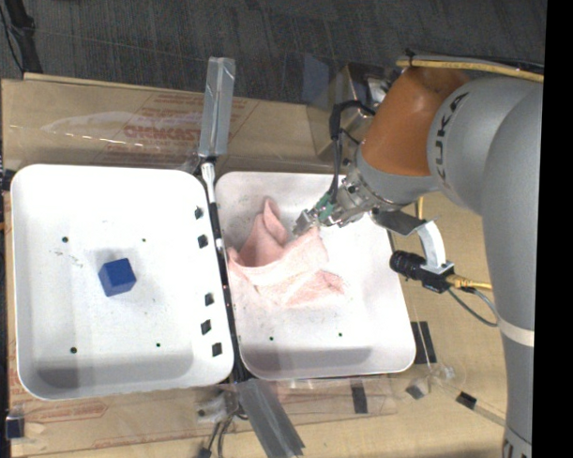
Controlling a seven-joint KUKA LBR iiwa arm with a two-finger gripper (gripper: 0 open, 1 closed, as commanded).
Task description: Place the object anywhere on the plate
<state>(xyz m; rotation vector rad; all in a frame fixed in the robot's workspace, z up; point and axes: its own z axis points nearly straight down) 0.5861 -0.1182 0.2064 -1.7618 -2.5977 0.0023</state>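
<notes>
On my bench, 2 white bins sit side by side. The left bin (38, 356) holds a blue cube (118, 276), lying toward 9 o'clock of the bin's middle. The right bin (381, 344) holds a crumpled pink cloth (281, 261). My tool (317, 218) sits at the cloth's 1 o'clock edge, touching its raised fold; I cannot tell how far it is open or whether it grips anything.

Blue cube (118, 276) in left bin (44, 196)
</notes>
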